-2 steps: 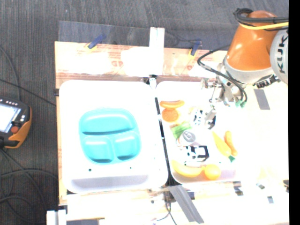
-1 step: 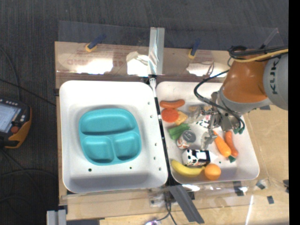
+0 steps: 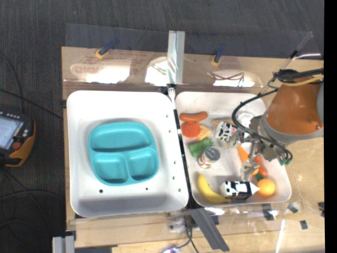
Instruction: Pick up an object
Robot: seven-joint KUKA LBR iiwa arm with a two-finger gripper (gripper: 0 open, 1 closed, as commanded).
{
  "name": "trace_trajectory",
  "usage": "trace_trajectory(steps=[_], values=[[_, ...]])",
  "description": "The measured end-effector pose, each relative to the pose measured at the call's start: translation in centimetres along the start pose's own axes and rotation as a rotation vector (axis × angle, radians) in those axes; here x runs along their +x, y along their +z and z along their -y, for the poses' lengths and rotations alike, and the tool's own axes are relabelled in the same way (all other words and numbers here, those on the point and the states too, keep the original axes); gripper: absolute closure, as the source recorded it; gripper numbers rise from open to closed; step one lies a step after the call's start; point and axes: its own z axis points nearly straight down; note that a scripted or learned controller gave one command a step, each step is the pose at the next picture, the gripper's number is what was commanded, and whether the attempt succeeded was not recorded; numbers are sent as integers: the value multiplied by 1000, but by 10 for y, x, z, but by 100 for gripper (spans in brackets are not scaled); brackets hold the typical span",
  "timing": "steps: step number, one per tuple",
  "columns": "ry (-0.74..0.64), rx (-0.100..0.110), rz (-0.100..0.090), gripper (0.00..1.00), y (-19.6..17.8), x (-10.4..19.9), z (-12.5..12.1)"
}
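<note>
Claw is hanging low inside the right bin, w/ the grey-orange arm coming in above and right of it. Fingers are pointing down right over an orange carrot-like piece; it's touching or nearly so, but can't tell if they're released or clenched, since wrist and cables are covering the gap. Prob. lining up for a grab.

Just below the claw: black-white cow toy and orange ball. Below-left: banana. Left: small round can, green veg, tomato. Farther left, the other bin is holding a teal divided tray, likely the drop spot.
</note>
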Motion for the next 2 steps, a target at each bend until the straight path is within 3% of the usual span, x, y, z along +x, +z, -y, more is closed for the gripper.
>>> trace_trajectory(steps=[1, 2], values=[[1, -15, -38, 0, 20, -8, 3], [220, -9, -33, 0, 19, 1, -3]])
